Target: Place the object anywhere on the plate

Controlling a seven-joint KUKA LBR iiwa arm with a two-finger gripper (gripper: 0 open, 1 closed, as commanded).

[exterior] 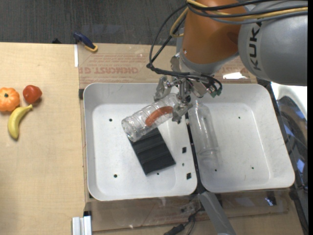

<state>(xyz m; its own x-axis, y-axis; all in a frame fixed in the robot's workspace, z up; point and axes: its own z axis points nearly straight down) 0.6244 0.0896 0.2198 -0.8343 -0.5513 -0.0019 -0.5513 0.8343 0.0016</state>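
Black ridged block (154, 152) lies below-left of the gripper (179, 102), whose finger state I cannot tell.

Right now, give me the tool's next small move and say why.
Probably ease the tool slightly down and left onto the neck end of the clear bottle with the orange patch. The tool hangs by that end, its grip is unclear, and the bottle lies tilted in the left bin with only its lower end at the black ridged plate.
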